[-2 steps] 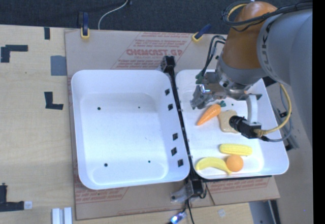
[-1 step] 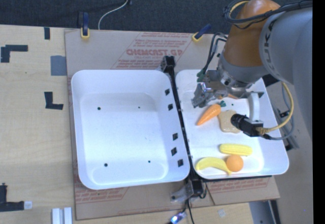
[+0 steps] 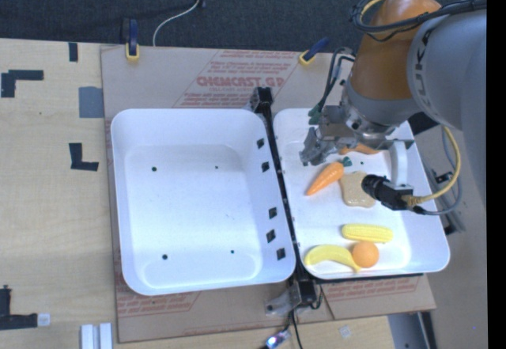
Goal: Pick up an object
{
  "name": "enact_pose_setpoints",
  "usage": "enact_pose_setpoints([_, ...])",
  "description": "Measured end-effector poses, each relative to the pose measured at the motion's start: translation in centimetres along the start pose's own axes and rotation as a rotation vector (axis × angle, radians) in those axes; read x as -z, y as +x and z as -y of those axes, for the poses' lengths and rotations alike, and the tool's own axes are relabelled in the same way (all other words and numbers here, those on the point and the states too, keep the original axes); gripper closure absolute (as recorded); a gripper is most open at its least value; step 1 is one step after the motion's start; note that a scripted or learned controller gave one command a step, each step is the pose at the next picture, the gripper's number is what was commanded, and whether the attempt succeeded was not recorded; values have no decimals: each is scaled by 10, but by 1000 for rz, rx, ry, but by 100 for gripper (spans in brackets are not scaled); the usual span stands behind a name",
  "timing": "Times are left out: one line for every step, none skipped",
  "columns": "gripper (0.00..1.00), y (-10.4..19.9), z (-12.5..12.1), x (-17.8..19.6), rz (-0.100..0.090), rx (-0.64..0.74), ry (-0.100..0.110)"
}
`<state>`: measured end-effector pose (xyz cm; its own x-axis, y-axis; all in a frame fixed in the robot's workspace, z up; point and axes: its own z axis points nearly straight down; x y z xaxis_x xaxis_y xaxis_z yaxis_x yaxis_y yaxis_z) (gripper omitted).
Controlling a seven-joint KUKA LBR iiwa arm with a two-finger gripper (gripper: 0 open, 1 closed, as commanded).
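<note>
the jaws [image 3: 315, 151] hang low in the right bin [image 3: 427, 260], just beside the carrot's [image 3: 325, 178] thick end; whether they are spread or pressed together i cannot tell. the carrot lies flat and looks the likeliest target. corn [image 3: 367, 233], banana [image 3: 329, 257] and orange [image 3: 365, 254] sit nearer the front wall, well apart from the jaws.

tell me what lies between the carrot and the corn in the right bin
In the camera view, a tan biscuit-like piece lies between the carrot and the corn.
</note>
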<state>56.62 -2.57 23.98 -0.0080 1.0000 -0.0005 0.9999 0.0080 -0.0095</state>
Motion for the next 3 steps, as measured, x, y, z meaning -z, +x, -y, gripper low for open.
enact_pose_setpoints([100,0,0,9,0,2,1])
enact_pose_setpoints([100,1,0,19,1,2,2])
enact_pose_setpoints([100,1,0,28,1,3,3])
